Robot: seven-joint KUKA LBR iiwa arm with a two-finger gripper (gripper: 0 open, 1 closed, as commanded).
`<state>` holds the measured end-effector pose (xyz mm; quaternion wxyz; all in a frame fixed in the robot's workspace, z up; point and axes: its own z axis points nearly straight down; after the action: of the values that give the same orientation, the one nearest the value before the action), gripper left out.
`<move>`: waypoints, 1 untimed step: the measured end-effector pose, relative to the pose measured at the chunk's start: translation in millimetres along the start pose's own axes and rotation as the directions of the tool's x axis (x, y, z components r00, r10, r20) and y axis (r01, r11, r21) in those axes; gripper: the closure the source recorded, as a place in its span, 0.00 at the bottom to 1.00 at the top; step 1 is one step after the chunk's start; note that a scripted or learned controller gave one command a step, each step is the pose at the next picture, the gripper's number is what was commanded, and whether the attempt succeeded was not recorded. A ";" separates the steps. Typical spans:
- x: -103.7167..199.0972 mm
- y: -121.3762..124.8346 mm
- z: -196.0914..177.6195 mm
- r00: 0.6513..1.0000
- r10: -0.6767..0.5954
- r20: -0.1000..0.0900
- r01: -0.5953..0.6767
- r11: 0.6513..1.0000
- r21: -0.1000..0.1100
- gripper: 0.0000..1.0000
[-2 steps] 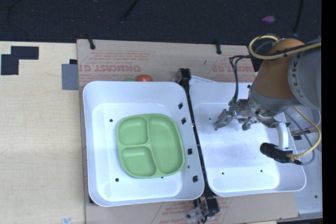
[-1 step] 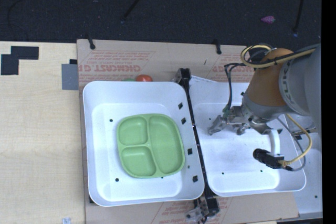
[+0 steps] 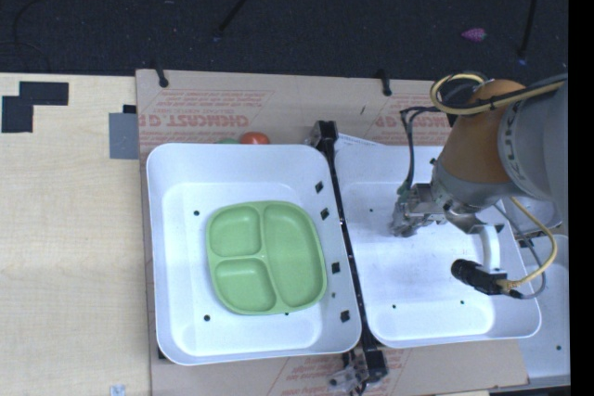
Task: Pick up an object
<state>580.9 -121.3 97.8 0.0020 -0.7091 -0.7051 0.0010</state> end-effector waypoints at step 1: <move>-5.9 -9.3 -52.2 1.000 0.000 0.001 0.000 1.000 -0.004 1.00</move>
<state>571.8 -127.2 150.1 -0.0001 -0.7092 -0.7050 -0.0001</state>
